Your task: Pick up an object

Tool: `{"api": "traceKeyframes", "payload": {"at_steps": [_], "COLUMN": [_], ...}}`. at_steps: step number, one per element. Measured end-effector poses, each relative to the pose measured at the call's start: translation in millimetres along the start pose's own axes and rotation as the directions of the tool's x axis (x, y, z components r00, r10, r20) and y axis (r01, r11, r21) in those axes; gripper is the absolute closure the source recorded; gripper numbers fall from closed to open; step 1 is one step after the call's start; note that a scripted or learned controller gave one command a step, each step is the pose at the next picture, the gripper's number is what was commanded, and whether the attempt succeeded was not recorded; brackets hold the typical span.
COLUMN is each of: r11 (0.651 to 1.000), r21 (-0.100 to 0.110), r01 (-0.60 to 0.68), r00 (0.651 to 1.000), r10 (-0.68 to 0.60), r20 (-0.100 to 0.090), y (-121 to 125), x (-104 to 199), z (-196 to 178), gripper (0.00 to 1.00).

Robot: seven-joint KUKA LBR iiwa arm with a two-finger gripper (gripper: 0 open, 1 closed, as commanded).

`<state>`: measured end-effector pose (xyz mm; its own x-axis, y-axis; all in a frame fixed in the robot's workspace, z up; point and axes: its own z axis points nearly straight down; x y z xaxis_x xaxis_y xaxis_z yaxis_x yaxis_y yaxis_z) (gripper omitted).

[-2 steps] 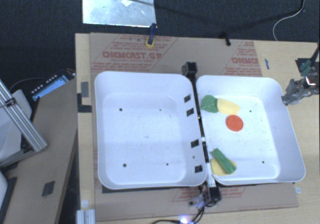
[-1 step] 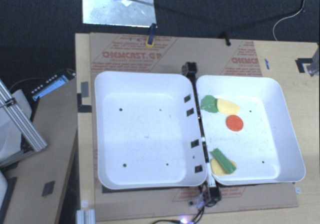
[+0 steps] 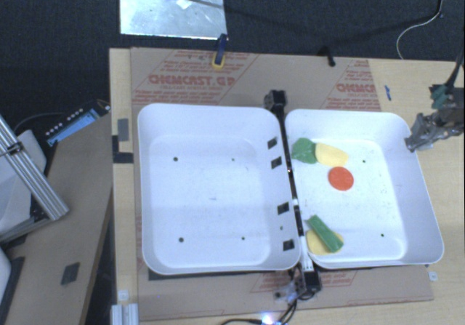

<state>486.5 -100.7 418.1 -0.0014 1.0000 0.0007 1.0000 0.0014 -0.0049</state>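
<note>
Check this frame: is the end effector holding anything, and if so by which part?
Nothing is seen held. The end effector sits at the right bin's outer rim, apart from the orange disc and the other items lying in that bin.

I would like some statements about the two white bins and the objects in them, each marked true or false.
1. The round orange object lies in the right white bin. True.
2. The flat yellow piece lies in the left white bin. False: it lies in the right bin, beside the green lump.
3. The robot's hand is at the right bin's right rim. True.
4. The hand holds the round orange object. False: that object lies on the bin floor, apart from the hand.
5. The long green piece lies near the right bin's front left corner. True.
</note>
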Motion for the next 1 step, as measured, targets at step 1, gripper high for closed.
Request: {"api": "traceKeyframes", "payload": {"at_steps": [1], "r11": [1.000], "r21": [-0.019], "r01": [0.004], "r00": [1.000], "r10": [-0.004], "r20": [0.003], "y": [-0.3], "x": [1.3], "z": [-123.3], "gripper": [1.00]}}
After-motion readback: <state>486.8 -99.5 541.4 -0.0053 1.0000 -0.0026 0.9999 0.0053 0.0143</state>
